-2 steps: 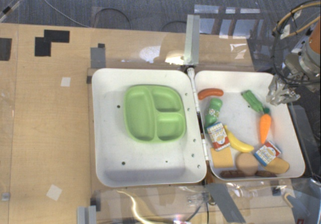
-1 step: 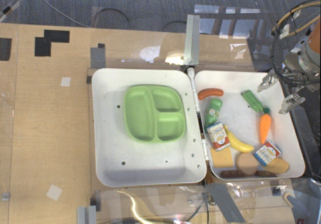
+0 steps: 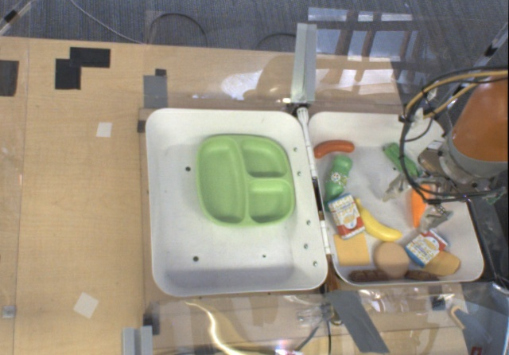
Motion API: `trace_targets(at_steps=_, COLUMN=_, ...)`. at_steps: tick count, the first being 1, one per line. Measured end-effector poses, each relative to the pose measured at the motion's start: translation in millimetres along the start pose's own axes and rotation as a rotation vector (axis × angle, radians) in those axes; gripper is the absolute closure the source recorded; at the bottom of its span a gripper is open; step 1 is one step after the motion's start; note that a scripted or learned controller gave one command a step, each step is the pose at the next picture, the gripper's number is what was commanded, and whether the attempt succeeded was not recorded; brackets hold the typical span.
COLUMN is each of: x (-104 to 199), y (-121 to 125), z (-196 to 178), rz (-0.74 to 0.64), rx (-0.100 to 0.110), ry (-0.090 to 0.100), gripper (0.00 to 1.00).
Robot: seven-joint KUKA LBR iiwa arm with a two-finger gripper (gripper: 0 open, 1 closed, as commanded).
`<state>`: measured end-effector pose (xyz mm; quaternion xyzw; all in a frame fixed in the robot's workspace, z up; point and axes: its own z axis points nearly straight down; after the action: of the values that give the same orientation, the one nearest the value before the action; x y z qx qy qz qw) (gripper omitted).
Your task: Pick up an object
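Observation:
The right bin (image 3: 475, 254) holds several toy foods: a red sausage (image 3: 333, 148), a green bottle (image 3: 339, 173), a small carton (image 3: 345, 214), a banana (image 3: 377, 226), a cheese wedge (image 3: 355, 250), a tan roll (image 3: 390, 259), a blue-and-white carton (image 3: 423, 248) and an orange carrot (image 3: 416, 207). My gripper (image 3: 414, 200) is low at the bin's right side, under the orange-banded wrist (image 3: 481, 126). It is open, its two metal fingers (image 3: 394, 185) standing apart on either side of the carrot without closing on it.
A green divided plate (image 3: 243, 179) lies in the left bin (image 3: 171, 266). A green piece (image 3: 394, 156) sits behind the gripper, and a dark sausage (image 3: 374, 275) lies along the right bin's front wall. Black and yellow cables (image 3: 421, 103) loop off the wrist.

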<state>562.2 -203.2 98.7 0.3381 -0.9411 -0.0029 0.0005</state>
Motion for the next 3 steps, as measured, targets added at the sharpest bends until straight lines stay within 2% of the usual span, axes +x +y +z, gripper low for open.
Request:
trace_targets(at_steps=1, x=12, y=9, z=8, rz=0.038, rx=0.018, ry=-0.011, gripper=0.0)
trace_targets(at_steps=2, x=23, y=38, z=8, rz=0.211, rx=0.02, ry=-0.014, gripper=0.0)
trace_targets(at_steps=3, x=-22, y=86, z=8, rz=0.326, rx=0.019, ry=-0.017, gripper=0.0)
